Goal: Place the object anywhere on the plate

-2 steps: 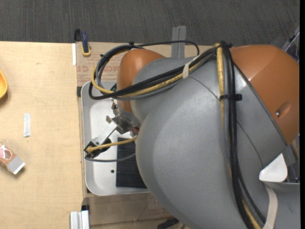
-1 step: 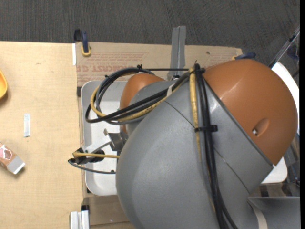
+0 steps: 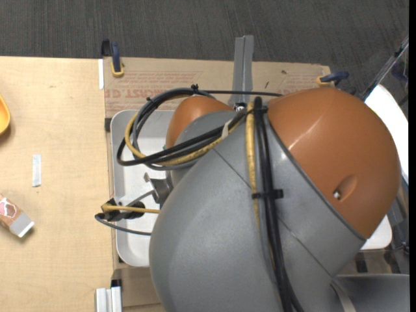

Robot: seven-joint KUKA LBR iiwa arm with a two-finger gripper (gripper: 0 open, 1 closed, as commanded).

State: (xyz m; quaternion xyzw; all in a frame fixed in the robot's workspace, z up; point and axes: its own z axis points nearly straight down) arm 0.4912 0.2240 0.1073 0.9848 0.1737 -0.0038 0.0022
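The grey arm point(image 3: 260, 239) with its orange joints point(image 3: 331, 155) reaches in from the right and covers most of both bins. Black and yellow cables point(image 3: 149, 148) loop off it over the left white bin point(image 3: 122, 174). A small grey metal part of the gripper point(image 3: 156, 187) pokes out from under the arm, low over the left bin's floor. The arm hides whatever lies under it in the bins.
A cardboard sheet point(image 3: 195, 83) lies behind the bins, held by clamps point(image 3: 114, 58). On the wooden bench to the left are a small white strip point(image 3: 36, 171), a packet point(image 3: 14, 217) and an orange item point(image 3: 3, 119) at the edge.
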